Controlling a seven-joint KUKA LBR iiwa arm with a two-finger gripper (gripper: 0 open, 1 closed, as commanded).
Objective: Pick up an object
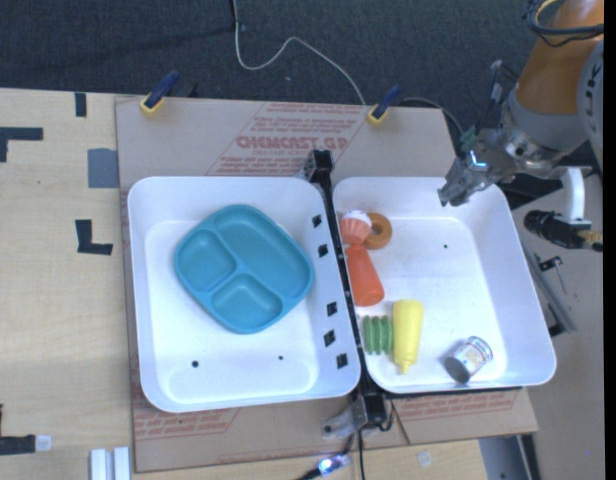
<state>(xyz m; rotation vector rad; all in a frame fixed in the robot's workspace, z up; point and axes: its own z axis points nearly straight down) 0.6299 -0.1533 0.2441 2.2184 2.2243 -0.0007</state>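
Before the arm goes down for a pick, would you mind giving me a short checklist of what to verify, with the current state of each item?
1. Gripper clear of objects: ok, it sits at the right bin's far corner with nothing between its fingers.
2. Finger opening: cannot tell.
3. Targets in the right bin: ok, orange bottle, yellow bottle, green ridged piece, silver can.
4. Isolated target: ok, the silver can lies apart from the others.
5. Crowding: not ok, the yellow bottle touches the green ridged piece, beside the divider.
6. Left bin: ok, it holds a blue divided plate.
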